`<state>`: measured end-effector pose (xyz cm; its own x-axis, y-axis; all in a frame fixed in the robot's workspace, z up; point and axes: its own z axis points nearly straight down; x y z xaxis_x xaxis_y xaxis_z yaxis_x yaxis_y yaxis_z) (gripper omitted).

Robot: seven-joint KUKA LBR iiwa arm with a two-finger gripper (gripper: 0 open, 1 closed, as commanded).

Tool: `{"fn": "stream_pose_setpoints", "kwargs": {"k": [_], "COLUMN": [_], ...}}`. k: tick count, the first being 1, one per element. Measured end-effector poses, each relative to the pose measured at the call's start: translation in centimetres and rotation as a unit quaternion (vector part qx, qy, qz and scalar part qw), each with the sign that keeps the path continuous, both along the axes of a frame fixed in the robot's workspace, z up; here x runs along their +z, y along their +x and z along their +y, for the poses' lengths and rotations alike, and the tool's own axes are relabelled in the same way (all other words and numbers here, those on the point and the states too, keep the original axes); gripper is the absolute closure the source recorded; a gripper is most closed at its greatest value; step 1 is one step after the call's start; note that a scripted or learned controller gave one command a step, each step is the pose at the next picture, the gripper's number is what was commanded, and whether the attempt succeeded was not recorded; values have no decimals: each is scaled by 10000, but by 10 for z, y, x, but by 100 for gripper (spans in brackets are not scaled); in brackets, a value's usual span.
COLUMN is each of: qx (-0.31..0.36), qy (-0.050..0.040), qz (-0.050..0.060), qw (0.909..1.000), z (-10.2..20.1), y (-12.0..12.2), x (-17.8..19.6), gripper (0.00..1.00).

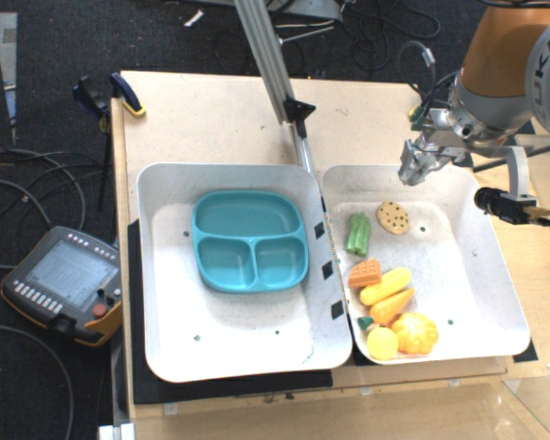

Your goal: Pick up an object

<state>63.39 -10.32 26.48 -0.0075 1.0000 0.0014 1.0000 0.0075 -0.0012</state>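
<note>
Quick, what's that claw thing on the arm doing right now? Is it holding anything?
Tool: above the right bin's far edge, near the cookie; nothing visible in it; open or closed cannot be told.

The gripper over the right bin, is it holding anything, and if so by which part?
Nothing is held. The gripper hangs above the right bin's far edge, apart from the cookie and the other toy food.

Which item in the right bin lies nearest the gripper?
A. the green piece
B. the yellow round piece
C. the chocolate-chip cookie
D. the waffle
C: the cookie lies just below the gripper, while the other toy foods sit farther toward the bin's front.
</note>
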Motion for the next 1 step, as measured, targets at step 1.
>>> {"fn": "stream_pose_setpoints", "kwargs": {"k": [1], "qx": [1], "qy": [2], "qz": [8], "qw": [10000], "z": [59], "y": [-13], "x": [-14], "gripper": [100]}}
